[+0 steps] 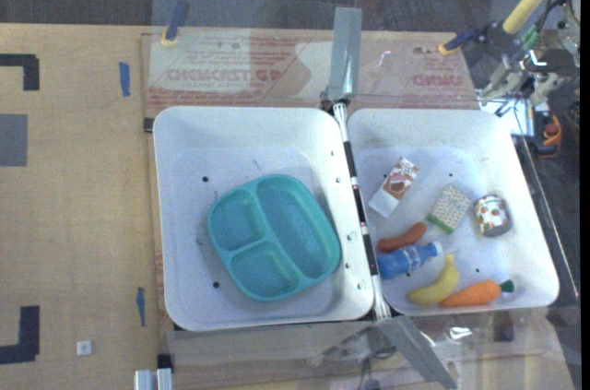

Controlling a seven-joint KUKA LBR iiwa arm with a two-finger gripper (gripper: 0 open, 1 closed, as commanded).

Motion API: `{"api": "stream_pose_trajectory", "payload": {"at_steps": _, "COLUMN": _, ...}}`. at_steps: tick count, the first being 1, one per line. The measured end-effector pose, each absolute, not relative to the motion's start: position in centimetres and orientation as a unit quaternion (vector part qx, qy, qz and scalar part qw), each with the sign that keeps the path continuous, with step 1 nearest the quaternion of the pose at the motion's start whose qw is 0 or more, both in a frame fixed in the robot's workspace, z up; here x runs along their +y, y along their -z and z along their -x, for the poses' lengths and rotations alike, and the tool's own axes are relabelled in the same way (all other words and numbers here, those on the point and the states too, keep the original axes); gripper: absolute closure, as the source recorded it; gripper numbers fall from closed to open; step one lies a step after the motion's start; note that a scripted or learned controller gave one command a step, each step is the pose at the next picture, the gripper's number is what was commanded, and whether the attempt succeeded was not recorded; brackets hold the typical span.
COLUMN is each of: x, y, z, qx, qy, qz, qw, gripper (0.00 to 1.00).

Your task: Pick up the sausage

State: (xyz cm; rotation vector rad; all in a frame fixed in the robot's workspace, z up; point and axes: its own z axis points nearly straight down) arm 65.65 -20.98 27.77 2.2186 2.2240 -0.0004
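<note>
Reddish-brown, the sausage (403, 237) lies slantwise just above the blue bottle (408, 260), long axis rising rightward; the end effector's state and bearing cannot be told.

Below me sit two white bins side by side: the left bin (184, 148) carries a teal divided plate (273, 236), lying flat toward its front. In the right bin (442, 135) I see a small brown-and-white carton (395, 183), a green-checked box (449, 207) and a shiny wrapped piece (491, 215). Nearer the front edge lie a blue bottle (407, 260), a yellow banana (436, 283) and an orange carrot (474, 292).
</note>
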Motion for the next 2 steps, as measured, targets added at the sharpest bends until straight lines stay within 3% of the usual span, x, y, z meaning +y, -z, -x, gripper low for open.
{"api": "stream_pose_trajectory", "payload": {"at_steps": 1, "x": -22.3, "y": -19.3, "z": -58.3, "qx": 0.715, "qy": 0.0001, "qz": -0.699, "qw": 0.0, "gripper": 0.0}}
{"api": "stream_pose_trajectory", "payload": {"at_steps": 2, "x": -22.5, "y": -20.4, "z": -58.4, "qx": 0.714, "qy": -0.0009, "qz": -0.7, "qw": 0.003, "gripper": 1.0}}
